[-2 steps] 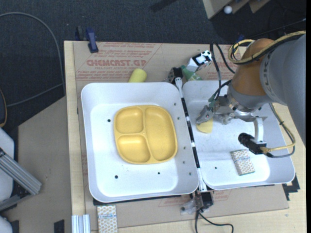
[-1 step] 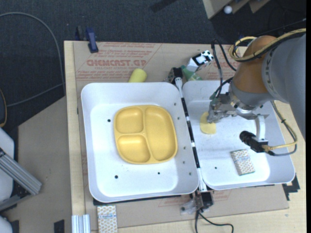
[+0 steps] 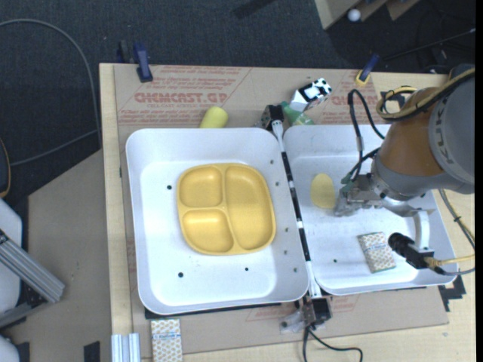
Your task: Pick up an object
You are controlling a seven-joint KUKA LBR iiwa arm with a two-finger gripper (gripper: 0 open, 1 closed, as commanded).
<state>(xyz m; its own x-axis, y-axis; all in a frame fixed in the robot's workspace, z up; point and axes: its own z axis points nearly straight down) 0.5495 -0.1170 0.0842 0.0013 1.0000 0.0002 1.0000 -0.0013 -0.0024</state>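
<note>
A pale yellow oval object [image 3: 322, 190] lies in the right bin [image 3: 332, 276], near its left wall. My gripper [image 3: 345, 202] hangs low over the bin floor just right of that object, close to its edge. A small speckled tan block [image 3: 376, 251] rests toward the bin's front right. In the left bin [image 3: 151, 262] sits a yellow three-compartment plate [image 3: 225, 207].
Behind the bins on the board lie a yellow cylinder [image 3: 214, 117] and a black-and-white checkered piece with some green [image 3: 309, 96]. A blue clamp [image 3: 141, 61] grips the bench's back left edge. The arm's grey and orange body covers the right bin's back right.
</note>
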